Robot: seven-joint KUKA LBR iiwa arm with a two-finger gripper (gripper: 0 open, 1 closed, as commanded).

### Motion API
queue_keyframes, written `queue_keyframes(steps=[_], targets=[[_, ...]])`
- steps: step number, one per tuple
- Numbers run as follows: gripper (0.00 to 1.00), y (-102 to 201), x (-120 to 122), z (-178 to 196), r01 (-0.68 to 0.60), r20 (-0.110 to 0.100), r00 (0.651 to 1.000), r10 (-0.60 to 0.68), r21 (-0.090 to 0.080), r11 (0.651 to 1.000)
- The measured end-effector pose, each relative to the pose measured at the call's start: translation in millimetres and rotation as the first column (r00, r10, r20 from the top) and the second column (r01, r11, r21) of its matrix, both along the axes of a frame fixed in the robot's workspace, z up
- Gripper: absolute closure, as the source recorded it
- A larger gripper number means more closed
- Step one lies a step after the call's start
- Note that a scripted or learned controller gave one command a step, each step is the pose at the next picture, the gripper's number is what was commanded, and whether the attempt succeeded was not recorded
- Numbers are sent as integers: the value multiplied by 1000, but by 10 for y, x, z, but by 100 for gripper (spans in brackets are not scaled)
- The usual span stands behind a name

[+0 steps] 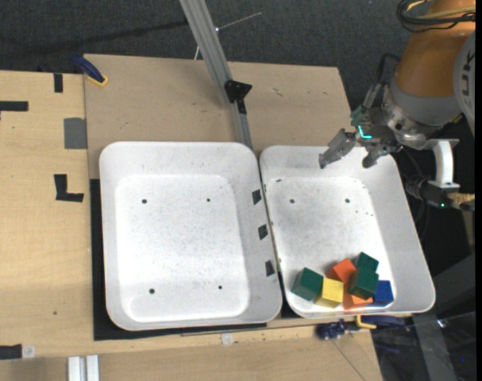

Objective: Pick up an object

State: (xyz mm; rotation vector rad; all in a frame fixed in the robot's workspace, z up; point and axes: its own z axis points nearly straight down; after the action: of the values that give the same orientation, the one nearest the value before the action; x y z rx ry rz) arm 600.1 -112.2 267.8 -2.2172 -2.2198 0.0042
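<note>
Plywood bench [185,86] is lying under two white bins, with a dark floor showing behind it and a metal pole [213,46] slanting across the top. Over in the right bin [320,213] a little heap of blocks [345,282] is crowding the near corner, touching one another: a green block [308,282], a yellow one [332,292], an orange one [344,270], a darker green one [367,270], a blue one [383,292]. They are looking small, hard and light, probably smooth-sided, so nothing should be crushing, though a poor pinch could be slipping. The green block at the heap's left edge is looking like the easiest take, squeezed across two flat opposite faces. The left bin [177,228] is sitting just beside.

Now the gripper [353,149]: it is hanging over the far rim of the right bin, well apart from the heap. Its two fingers are standing spread, with clear space between them, holding nothing and touching no block. The arm [431,62] is reaching in from the right.
</note>
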Motion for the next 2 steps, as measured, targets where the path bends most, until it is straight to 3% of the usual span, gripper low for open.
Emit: queue_keyframes(steps=[1, 2], targets=[[0, -2, 6, 20, -1, 4, 1000, 1, -1, 1000], [0, -50, 33, -438, 1, -1, 1000, -1, -2, 1000]])
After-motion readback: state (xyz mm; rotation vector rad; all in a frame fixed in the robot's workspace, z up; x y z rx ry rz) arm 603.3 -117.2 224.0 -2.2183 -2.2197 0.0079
